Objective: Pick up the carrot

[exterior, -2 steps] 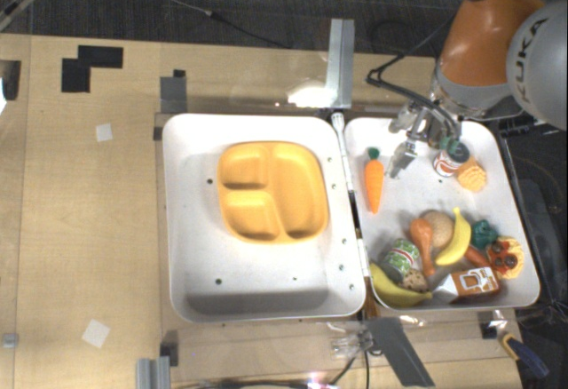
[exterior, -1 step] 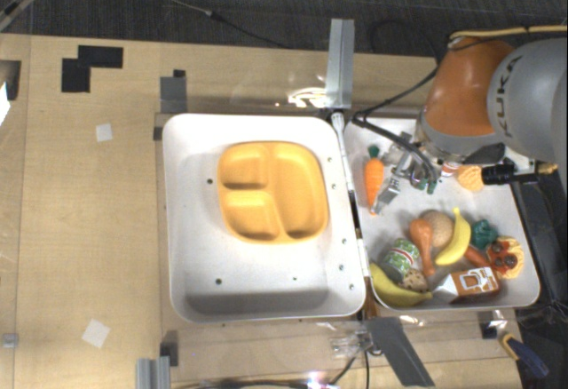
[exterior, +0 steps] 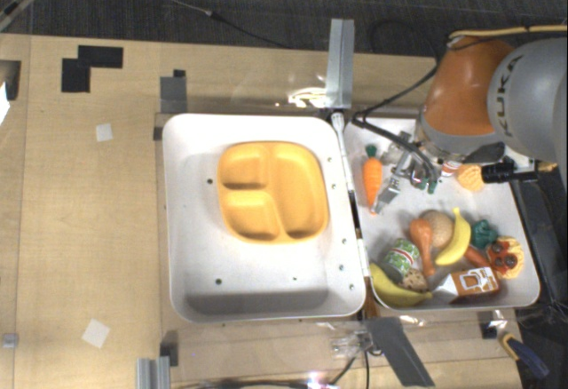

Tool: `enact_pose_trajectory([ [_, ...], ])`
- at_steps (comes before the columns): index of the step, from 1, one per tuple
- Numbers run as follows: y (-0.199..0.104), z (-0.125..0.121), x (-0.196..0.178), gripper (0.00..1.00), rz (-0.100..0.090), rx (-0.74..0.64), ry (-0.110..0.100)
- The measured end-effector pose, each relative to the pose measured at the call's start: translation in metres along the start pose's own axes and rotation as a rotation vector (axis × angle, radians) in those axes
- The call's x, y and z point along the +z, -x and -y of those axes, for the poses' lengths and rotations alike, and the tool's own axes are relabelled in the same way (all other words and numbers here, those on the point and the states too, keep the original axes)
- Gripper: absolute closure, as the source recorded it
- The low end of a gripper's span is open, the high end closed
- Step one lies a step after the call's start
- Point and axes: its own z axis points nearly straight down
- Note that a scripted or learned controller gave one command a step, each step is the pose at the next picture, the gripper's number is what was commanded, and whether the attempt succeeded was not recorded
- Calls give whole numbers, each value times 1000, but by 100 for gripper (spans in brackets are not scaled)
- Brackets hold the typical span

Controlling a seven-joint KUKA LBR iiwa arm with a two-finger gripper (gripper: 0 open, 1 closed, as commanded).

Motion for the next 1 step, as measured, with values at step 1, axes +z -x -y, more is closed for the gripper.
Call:
enact_pose_trajectory([
  [1, -13, 5, 7, 0, -9, 137, -4],
])
